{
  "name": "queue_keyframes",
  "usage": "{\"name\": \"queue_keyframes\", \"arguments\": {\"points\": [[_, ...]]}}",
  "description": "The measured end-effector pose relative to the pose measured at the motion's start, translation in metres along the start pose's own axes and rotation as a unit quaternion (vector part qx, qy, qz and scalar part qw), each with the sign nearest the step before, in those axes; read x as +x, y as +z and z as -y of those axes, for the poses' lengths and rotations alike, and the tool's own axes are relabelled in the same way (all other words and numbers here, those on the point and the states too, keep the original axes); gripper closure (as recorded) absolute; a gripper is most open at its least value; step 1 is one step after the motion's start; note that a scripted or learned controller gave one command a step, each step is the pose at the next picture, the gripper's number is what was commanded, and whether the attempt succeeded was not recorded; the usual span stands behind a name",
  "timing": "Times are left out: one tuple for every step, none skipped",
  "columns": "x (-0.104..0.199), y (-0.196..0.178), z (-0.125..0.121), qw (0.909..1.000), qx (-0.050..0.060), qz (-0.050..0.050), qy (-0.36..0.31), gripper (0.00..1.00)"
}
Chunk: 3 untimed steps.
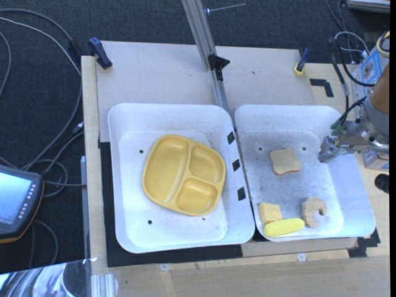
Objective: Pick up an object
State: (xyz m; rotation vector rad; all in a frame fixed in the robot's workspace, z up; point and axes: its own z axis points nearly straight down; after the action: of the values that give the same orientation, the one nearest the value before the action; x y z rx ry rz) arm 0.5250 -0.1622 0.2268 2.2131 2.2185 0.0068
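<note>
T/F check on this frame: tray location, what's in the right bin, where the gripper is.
1. The yellow divided tray lies in the left bin. True.
2. The right bin holds four food items. True: bread slice, cheese block, corn cob, pretzel-like piece.
3. The corn cob lies on the tray. False: it lies at the right bin's front edge.
4. The gripper hovers over the left bin. False: it is over the right bin's right side.

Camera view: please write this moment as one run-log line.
gripper: over right bin, right edge, nothing visibly held | right bin: bread slice, corn | left bin: yellow tray
</note>
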Motion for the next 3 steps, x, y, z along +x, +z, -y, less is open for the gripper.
{"name": "queue_keyframes", "arguments": {"points": [[0.000,-0.007,-0.001,1.0000,0.003,-0.001,0.000,1.00],[0.048,-0.016,-0.007,1.0000,0.003,-0.002,-0.002,1.00],[0.106,-0.007,-0.017,1.0000,0.005,-0.003,-0.002,1.00]]}}
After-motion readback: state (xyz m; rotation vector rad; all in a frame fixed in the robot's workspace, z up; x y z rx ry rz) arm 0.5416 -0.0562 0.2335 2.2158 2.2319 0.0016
